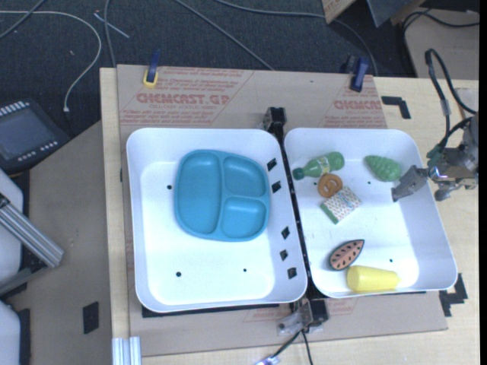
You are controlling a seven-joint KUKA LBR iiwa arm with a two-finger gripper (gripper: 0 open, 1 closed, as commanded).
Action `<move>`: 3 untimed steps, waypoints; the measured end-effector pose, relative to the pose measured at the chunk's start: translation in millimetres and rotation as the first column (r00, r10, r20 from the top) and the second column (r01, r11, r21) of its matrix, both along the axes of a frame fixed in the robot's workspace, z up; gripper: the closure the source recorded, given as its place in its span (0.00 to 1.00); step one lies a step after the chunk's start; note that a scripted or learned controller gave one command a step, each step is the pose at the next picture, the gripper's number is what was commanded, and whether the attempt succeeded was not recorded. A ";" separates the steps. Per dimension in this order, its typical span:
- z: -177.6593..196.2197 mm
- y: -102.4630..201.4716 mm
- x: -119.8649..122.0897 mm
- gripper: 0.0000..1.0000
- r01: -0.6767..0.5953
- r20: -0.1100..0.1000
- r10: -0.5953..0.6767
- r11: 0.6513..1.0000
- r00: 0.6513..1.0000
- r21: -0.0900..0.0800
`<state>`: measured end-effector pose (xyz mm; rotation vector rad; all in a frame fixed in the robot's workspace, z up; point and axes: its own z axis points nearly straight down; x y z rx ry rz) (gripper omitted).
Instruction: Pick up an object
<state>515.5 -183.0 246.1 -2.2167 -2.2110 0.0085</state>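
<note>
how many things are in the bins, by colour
Blue: 1, the divided plate in the left bin
Green: 2, the bottle and the leafy piece
Orange-brown: 2, the ring and the oval piece
Yellow: 1, the block
Patterned: 1, the small box
Total: 7

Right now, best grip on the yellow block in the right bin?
Take the yellow block across its short width at mid-length, coming straight down. It lies flat, long axis along the right bin's near wall, so close front-to-back. The brown oval piece sits close at its upper left.
</note>
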 end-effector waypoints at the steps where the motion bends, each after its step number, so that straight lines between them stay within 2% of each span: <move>1: 5.1 0.3 2.3 0.00 -0.003 0.010 0.003 1.000 1.000 -0.003; 3: -107.2 -2.2 8.5 0.00 -0.003 0.004 0.003 1.000 1.000 0.000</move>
